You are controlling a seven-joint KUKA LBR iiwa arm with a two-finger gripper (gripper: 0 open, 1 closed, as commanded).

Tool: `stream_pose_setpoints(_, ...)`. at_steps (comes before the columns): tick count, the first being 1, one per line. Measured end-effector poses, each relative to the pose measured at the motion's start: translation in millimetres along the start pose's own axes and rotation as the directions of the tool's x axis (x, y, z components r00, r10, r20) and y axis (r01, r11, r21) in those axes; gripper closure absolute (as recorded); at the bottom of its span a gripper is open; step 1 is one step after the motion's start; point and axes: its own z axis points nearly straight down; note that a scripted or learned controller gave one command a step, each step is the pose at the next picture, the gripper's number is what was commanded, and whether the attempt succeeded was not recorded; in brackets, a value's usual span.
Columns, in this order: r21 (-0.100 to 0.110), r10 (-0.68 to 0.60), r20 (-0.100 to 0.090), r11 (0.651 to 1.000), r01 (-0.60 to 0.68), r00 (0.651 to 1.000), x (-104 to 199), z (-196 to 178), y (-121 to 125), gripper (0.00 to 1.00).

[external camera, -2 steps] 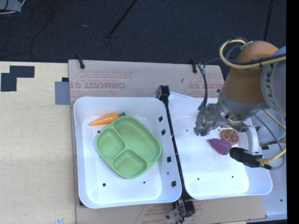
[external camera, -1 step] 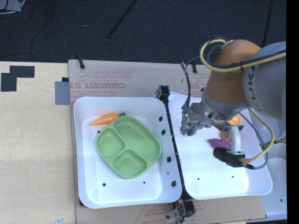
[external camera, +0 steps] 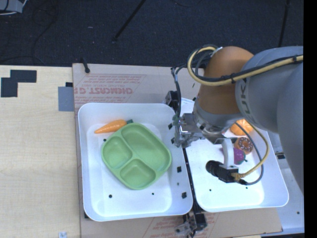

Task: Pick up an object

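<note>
Two white bins (external camera: 99, 202) share the bench; we judge the gripper (external camera: 184, 135), jaw state indiscernible, at the divider, still needing a target such as the carrot (external camera: 111, 126).

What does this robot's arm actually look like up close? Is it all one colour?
No. The arm is mostly smooth, rounded grey, with a bulging orange band above the wrist. A yellowish cable loops around that band, and thinner ones trail below. The gripper is a small cluster of dark and metallic parts.
</note>
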Motion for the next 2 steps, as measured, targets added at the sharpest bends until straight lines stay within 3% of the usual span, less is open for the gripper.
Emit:
stream_pose_setpoints(1, -0.002, -0.001, 0.000, 1.000, 0.001, 1.000, 57.0, -2.4, 3.8, 1.00)
stream_pose_setpoints(2, -0.001, 0.002, 0.002, 1.000, -0.002, 1.000, 54.7, -2.3, 3.6, 0.00)
